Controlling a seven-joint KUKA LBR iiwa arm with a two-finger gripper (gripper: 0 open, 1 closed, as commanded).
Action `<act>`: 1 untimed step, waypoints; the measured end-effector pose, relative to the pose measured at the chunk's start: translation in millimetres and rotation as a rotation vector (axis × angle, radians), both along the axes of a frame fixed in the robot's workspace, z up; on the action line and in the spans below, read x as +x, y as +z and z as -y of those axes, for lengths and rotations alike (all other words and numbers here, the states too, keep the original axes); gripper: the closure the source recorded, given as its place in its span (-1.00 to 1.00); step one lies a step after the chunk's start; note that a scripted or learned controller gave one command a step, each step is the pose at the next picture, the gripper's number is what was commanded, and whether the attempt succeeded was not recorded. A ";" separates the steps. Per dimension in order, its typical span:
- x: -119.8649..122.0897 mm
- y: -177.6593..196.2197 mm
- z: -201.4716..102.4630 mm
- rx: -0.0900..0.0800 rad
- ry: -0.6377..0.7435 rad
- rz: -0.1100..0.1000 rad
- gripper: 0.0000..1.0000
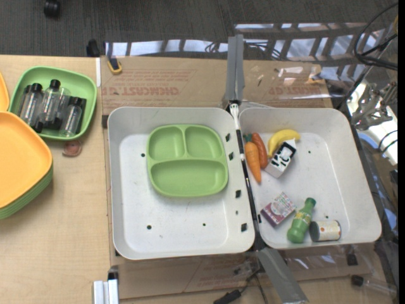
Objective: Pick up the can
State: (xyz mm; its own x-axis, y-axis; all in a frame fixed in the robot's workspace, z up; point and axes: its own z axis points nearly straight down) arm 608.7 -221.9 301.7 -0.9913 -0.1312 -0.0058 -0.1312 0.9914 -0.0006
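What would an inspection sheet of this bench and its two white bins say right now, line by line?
Surface: two shallow white bins side by side, the left bin and the right bin, on a wooden bench.
Job's things: can lying on its side in the right bin's near corner, beside a green bottle.
Clutter: in the right bin a banana, carrots, a small black-and-white carton and a pink box; a green divided plate in the left bin.
Tool: nothing seen over the bins.
Cables: dark cables at the upper right.
Surroundings: green dish of small bottles, orange plates, cardboard.
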 end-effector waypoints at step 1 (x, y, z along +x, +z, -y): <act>51.3 14.3 0.4 -0.001 0.202 0.001 1.00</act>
State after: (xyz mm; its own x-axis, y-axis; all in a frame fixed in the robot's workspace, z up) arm 660.0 -222.3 316.1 -0.9447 -0.3278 -0.0069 -0.3278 0.9447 -0.0017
